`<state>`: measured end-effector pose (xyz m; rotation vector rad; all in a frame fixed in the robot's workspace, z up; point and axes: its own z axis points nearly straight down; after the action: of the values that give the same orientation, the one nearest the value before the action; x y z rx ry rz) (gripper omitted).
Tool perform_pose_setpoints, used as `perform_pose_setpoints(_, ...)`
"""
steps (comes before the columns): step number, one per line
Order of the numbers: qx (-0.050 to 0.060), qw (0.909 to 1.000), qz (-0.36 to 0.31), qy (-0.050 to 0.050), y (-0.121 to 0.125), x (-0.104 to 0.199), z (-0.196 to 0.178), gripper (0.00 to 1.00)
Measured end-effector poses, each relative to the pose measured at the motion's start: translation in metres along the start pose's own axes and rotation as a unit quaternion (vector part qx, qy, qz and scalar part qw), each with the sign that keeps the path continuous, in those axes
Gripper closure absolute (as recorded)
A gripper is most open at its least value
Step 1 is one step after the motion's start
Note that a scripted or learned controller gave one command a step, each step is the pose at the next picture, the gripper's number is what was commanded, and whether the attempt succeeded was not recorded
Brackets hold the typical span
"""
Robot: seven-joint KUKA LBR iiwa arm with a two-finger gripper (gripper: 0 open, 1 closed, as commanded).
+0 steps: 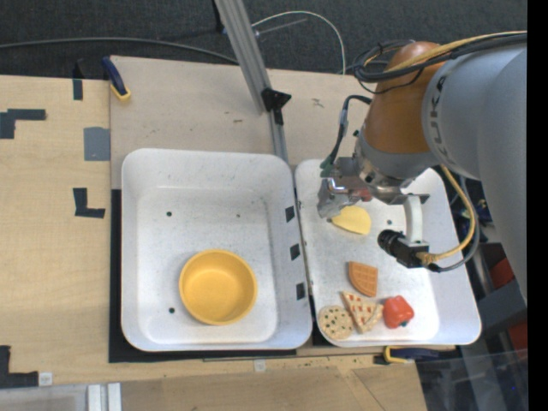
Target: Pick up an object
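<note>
Your likeliest target is the yellow piece (353,221), a pale rounded toy lying flat on the floor of the right bin (454,315), toward its far left corner. It rests on the white surface; nothing in this view shows it lifted. The gripper (332,202) hangs just beside it, at its upper left edge, low over the bin, but you cannot tell whether it is open or closed, since the wrist hides much of it. So judge the pick as not yet done: the approach looks made, the grasp and lift remain.

Nearer you in the same bin lie four other candidates, all untouched: an orange waffle (363,278), a pizza slice (363,312) touching a cookie (336,322), and a red pepper (397,312) just beside the slice. They sit well apart from the gripper.

The left bin (137,178) holds a yellow bowl (217,286) near its front, upright and far from the arm.
</note>
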<state>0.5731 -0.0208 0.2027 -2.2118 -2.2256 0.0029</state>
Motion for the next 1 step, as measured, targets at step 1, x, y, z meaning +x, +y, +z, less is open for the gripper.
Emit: perform_pose_setpoints(1,0.000,1.0000,-0.001,0.001,-0.0230,0.0519,-0.0127,1.00)
